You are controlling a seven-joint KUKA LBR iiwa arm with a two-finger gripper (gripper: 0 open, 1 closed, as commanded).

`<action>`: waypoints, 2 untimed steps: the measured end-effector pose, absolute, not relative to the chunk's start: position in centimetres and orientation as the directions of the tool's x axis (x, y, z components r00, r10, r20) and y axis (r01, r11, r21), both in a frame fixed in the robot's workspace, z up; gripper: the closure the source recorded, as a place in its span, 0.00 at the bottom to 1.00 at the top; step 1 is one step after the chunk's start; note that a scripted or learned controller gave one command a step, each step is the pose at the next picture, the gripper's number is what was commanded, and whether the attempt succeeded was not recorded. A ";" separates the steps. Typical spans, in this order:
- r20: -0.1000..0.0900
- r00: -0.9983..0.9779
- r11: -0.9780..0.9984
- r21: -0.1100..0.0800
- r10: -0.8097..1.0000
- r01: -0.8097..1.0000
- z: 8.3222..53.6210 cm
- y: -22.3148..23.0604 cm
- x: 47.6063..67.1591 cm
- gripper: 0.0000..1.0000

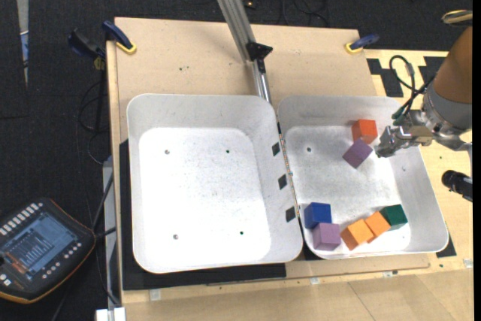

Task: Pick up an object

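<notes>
My arm (457, 86) is grey with a broad orange band above the wrist. A black cable loops off my wrist in a curl. My gripper (388, 144) is small, pale metallic grey with darker parts, too blurred to make out finer detail.

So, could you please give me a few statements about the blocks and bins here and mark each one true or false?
1. All the blocks lie in the right bin. True.
2. The tool is over the left bin. False: it is over the right bin, beside the purple block.
3. A blue block touches a purple block near the front. True.
4. The green block sits in the left bin. False: it sits in the right bin, next to an orange block.
</notes>
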State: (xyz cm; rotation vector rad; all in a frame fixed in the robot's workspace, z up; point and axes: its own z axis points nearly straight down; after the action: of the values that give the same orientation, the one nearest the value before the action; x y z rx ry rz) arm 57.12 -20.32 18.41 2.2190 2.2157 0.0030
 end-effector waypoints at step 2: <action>-0.003 -0.003 0.003 0.006 1.000 1.000 27.8 -19.9 56.6 1.00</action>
State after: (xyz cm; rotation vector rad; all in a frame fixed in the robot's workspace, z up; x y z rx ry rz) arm 56.56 -19.95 27.77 2.2136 2.2205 0.0037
